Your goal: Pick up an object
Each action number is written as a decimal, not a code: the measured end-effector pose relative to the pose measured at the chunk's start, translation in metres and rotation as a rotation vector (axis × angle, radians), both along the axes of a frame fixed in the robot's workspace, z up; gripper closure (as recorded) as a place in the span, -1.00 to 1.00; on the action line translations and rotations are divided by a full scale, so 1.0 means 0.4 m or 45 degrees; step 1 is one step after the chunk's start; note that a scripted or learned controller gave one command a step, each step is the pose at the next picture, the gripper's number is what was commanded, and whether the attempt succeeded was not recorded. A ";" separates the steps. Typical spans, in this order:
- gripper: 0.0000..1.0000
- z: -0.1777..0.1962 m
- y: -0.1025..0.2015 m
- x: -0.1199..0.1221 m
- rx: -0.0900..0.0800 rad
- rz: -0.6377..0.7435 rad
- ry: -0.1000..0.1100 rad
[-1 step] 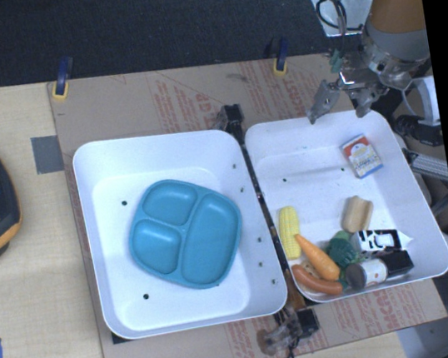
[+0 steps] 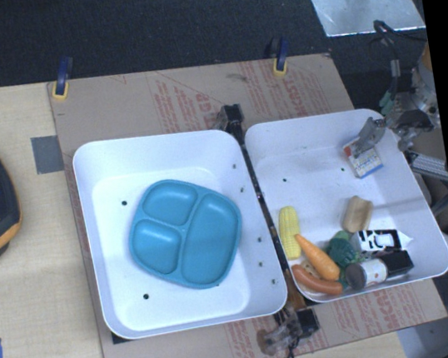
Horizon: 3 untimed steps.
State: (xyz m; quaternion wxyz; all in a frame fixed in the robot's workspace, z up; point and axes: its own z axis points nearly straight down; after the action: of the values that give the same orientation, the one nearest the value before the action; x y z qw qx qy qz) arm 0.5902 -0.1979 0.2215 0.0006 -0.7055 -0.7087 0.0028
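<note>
My gripper [image 2: 364, 149] sits at the right bin's [image 2: 301, 132] far corner; can't tell its state. Toy pile, carrot [image 2: 317, 258] included, lies toward the near edge.

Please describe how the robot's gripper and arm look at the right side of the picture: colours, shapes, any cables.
The gripper is small and grey metal, with a pale block at its tip that carries a reddish mark and a blue lower edge. Behind it, the arm shows as grey and silver mechanical parts at the right-hand bin's corner, with thin dark cables looping above. Finer details are too small to tell.
</note>
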 end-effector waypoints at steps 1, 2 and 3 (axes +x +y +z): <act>-1.00 -0.119 -0.033 0.164 0.002 0.002 0.000; -1.00 -0.251 0.161 -0.117 0.005 0.001 0.002; -1.00 -0.315 0.073 -0.267 -0.004 0.000 -0.016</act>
State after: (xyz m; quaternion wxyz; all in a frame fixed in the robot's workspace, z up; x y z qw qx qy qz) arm 0.4832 -0.1689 0.0953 -0.0051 -0.7056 -0.7085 -0.0006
